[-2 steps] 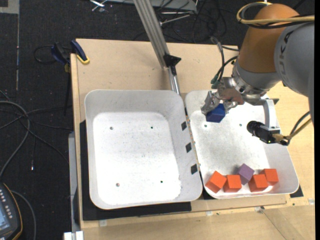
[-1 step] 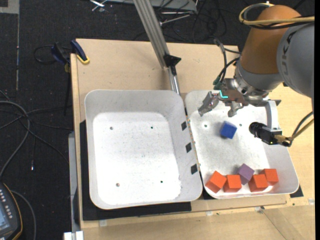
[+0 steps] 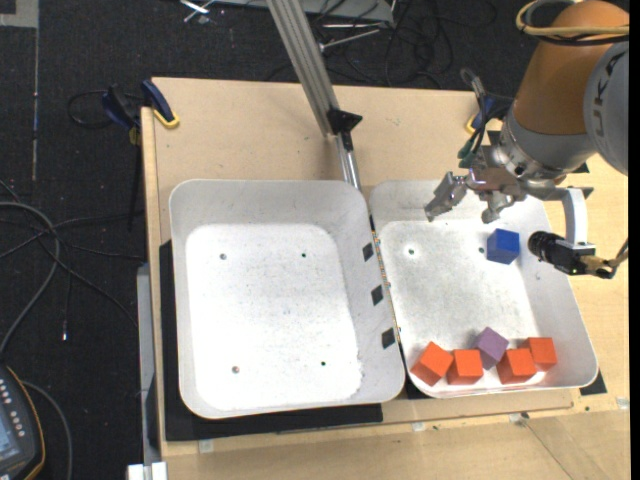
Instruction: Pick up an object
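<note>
My gripper hovers over the far end of the right bin, open, with nothing between its fingers. A blue cube lies on the bin floor just right of and nearer than the fingertips, apart from them. Along the bin's near wall sits a row of blocks: an orange cube, a second orange cube, a purple cube, a third orange cube, and one more orange cube at the right corner.
The left bin lies beside the right one. A slanted metal pole runs down to the gap between the bins at the back. A black fitting on a white bracket overhangs the right bin's right rim.
</note>
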Robot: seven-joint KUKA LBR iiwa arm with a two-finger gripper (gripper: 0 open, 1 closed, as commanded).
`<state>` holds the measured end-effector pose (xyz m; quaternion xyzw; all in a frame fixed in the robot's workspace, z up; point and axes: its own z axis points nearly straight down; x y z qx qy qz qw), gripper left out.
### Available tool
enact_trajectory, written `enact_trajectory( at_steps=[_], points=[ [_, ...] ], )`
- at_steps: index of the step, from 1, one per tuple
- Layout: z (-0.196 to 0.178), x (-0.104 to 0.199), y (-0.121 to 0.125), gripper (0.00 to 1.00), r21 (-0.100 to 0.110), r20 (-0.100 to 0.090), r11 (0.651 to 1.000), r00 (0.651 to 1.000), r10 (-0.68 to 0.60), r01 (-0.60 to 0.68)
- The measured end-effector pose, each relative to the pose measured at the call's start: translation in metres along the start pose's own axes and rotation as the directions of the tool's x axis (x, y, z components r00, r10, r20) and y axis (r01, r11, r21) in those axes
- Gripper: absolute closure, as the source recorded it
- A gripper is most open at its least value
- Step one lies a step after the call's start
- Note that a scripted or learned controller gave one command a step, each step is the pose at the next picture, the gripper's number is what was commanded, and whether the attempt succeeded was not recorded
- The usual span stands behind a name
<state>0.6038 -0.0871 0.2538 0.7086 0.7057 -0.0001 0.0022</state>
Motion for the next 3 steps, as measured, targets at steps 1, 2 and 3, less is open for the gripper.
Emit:
enact_trajectory(
  at_steps=[1,2,3],
  points=[
    [-0.004,0.024,0.011,0.00,0.000,-0.002,1.000,1.000,-0.008,0.008],
    [-0.029,-0.082,0.005,0.00,-0.001,0.002,1.000,1.000,0.004,-0.004],
    [0.025,-0.118,-0.020,0.00,0.009,-0.002,1.000,1.000,0.001,-0.001]
  ],
)
